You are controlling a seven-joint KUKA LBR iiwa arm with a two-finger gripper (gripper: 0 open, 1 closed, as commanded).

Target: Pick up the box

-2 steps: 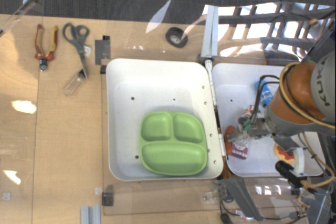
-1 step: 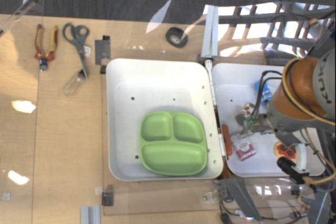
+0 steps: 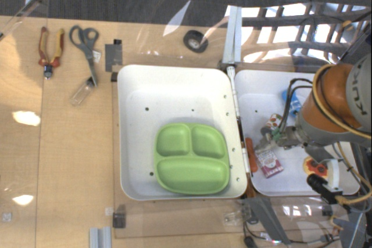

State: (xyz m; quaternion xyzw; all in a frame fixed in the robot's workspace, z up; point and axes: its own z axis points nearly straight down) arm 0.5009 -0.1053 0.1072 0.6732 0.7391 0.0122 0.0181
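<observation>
Camera view, one entry per item.

Item: box (image 3: 271,166), small, pink and white, lying flat in the right bin (image 3: 256,107), just below and to the left of the end effector (image 3: 278,135), near a clear wrapped packet (image 3: 266,154). Judged light and thin-walled cardboard, likely to dent under hard pressure and to slide on the smooth bin floor; best taken across its two longer sides, from above.

Item: end effector, low over the right bin, above the box. Opening cannot be told from this angle; nothing is seen between its tips, and contact with the box is not evident.

Item: green divided tray (image 3: 192,158), left bin (image 3: 133,125), well apart to the left.

Item: scissors (image 3: 87,46) and pliers (image 3: 49,50) on the tabletop (image 3: 58,154), far left.
</observation>
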